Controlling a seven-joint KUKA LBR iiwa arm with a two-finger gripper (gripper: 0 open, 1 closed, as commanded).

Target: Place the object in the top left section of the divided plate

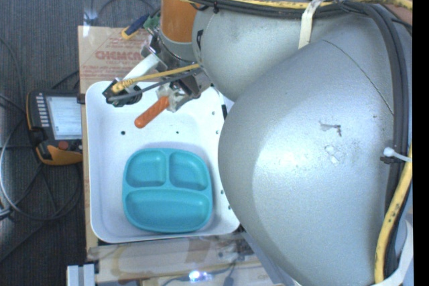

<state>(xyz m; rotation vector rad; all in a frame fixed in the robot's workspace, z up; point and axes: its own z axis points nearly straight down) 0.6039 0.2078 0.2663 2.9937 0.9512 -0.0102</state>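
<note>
A teal divided plate (167, 219) lies in the white bin (104, 164), towards its near side. Two small sections sit along the plate's far side and one long section along its near side. All three hold nothing. An orange, carrot-shaped object (149, 114) hangs slantwise above the bin's far part, up and slightly left of the plate's top left section (149, 168). My gripper (171, 98) is shut on the object's upper right end. The grey arm hides the bin's right side.
A yellow cable and a black fitting (124, 96) jut left from the wrist over the bin's far left corner. Brown cardboard (107, 53) lies beyond the bin. A handheld control pendant (53, 120) rests outside the bin's left wall.
</note>
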